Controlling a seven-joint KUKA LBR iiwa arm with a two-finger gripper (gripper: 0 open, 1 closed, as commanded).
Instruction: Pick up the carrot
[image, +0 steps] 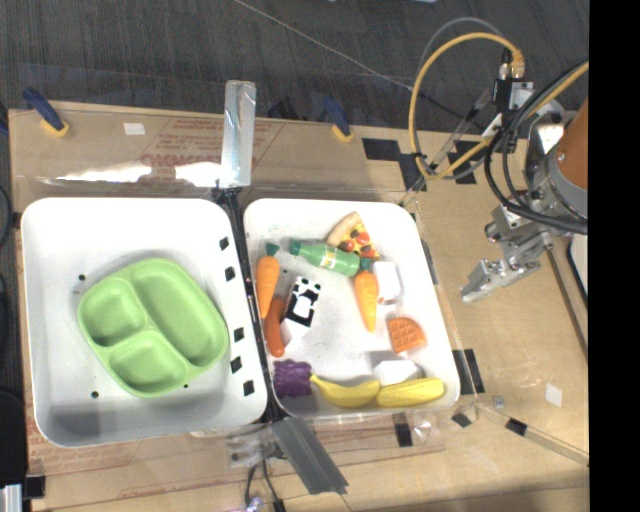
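Two orange carrots lie in the right bin (428, 262). One carrot (367, 298) lies near the bin's middle, pointing down, just below a green bottle (325, 258). The other carrot (265, 282) lies along the left wall, above a reddish sausage-like piece (275, 337). My gripper (492, 278) hangs over the bare bench to the right of the bin, outside its wall and well apart from both carrots. Nothing shows in its grasp.
The right bin also holds a pizza slice (350, 232), a black-and-white cube (303, 301), purple grapes (292, 377), a banana (343, 391), corn (411, 392), an orange wafer (406, 334) and white blocks. A green divided plate (150, 325) sits in the left bin (40, 230).
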